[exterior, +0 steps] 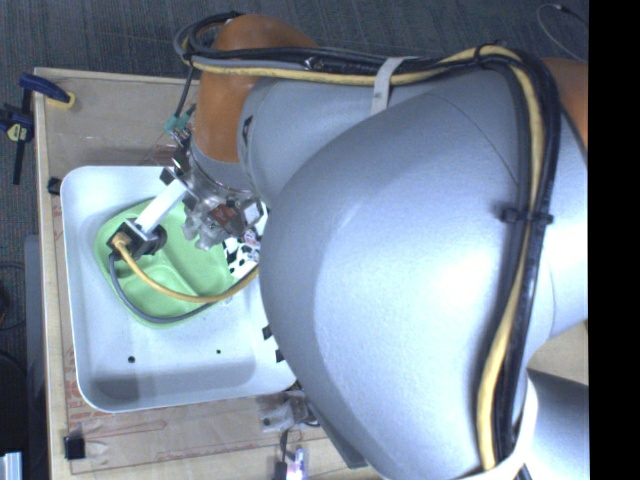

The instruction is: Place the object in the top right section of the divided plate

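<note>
The grey arm [420, 268] takes up most of the right side of the camera view, reaching in over the left white bin [90, 268], which rests on the wooden desk [100, 108]. Its wrist, below the orange band [225, 98], bends down towards the green divided plate [185, 268] lying in the far half of that bin. The plate is where the object has to end up, so the posture suits a placing move: the tool [215, 223] hangs directly above the plate's right part, close to its surface.

Whether the tool is open or closed cannot be told; the wrist hardware and cabling crowd the spot where it ends. Just right of it, at the plate's right edge, sits a small black-and-white patterned thing [240, 253], which is probably the object of the task. It looks close to the tool, but the view does not show it gripped, nor whether it lies on the plate or just beside the rim.

A yellow cable [165, 283] loops down from the arm and lies across the plate's near side, next to a white bar with a black end [140, 228]; both seem to be part of the arm's fittings. The cable hides the plate's dividers, so which section lies beneath the tool is uncertain.

A blue clamp [45, 90] grips the desk's far left corner, presumably holding the board steady.
</note>
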`<state>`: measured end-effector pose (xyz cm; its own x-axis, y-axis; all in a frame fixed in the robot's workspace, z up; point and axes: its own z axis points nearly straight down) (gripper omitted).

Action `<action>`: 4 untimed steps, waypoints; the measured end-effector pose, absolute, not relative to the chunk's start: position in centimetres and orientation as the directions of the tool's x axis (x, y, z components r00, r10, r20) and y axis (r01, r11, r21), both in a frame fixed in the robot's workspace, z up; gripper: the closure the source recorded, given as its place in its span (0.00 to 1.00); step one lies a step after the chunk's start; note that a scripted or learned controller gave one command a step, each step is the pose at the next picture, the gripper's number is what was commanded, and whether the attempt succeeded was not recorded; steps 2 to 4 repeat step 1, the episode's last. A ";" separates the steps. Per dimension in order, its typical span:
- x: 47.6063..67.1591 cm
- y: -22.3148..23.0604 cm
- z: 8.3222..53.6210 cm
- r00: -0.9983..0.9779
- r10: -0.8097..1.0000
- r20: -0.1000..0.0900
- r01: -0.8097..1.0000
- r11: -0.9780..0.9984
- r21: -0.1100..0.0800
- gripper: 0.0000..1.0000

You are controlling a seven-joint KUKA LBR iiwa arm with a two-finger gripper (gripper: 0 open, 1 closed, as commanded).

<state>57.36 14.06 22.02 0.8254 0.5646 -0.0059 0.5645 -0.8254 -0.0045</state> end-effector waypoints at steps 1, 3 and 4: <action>57.9 5.5 29.1 0.871 0.492 -0.005 0.492 -0.871 -0.003 1.00; 57.9 5.5 29.1 0.871 0.492 -0.005 0.492 -0.871 -0.003 1.00; 57.9 5.5 29.1 0.871 0.492 -0.005 0.492 -0.871 -0.003 1.00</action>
